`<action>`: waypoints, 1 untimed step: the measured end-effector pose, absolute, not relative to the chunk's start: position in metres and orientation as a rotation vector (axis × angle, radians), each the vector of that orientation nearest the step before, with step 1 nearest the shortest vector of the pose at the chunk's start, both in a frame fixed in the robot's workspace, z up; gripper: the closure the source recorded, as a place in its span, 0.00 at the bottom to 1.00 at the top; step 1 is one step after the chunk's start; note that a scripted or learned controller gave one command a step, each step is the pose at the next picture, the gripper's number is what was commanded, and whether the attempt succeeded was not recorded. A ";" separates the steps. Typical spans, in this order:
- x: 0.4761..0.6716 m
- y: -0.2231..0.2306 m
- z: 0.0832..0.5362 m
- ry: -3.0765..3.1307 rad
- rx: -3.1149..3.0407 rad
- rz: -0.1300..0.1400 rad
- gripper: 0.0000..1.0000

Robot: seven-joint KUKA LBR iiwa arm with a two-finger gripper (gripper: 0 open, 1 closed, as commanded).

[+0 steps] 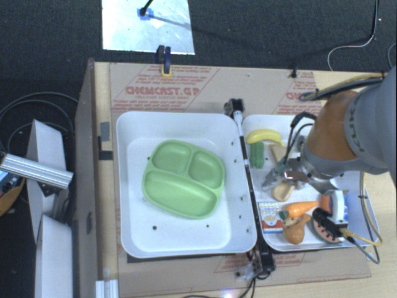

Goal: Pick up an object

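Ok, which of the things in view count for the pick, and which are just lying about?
For the job:
gripper
right white bin
yellow toy banana
green toy cucumber
orange toy carrot
small white carton

Lying about:
left white bin
green divided plastic plate

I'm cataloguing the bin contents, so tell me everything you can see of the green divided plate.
The green divided plate is pale green, looks like smooth moulded plastic, and has rounded corners. It has three compartments: two smaller ones along its upper side and one long one below. All three hold nothing. It lies flat, right side up, turned at a slight angle, near the middle of the left white bin. It rests on the bin's floor, and nothing else touches it.
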State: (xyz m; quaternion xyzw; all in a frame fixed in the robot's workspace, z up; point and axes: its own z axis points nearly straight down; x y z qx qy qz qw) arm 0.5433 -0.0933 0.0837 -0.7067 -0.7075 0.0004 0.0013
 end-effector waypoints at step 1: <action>0.545 -0.094 0.095 -2.224 -2.220 -0.002 1.00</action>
